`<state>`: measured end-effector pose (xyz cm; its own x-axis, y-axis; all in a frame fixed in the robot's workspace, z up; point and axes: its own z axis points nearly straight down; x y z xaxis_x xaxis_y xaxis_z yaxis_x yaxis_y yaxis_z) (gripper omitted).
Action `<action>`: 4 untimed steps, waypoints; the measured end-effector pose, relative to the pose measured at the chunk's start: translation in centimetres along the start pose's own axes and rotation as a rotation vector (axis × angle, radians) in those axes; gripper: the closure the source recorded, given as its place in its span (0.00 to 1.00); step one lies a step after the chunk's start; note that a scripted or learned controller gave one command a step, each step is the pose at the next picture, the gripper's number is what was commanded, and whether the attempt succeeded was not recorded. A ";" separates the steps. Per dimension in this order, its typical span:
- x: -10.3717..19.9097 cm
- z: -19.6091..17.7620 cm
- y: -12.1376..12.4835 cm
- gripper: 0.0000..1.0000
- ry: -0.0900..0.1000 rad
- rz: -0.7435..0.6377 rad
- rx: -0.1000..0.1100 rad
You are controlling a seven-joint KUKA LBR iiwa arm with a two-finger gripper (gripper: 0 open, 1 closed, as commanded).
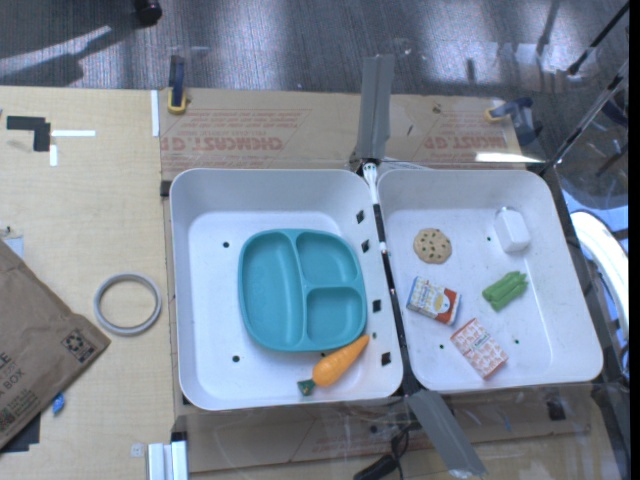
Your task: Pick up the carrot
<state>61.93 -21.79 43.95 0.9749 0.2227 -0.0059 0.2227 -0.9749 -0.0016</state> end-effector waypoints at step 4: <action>-5.2 1.4 -9.1 0.00 -0.001 -0.035 0.000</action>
<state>54.78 -14.11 42.60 0.9663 0.2572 -0.0065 0.2571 -0.9664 -0.0022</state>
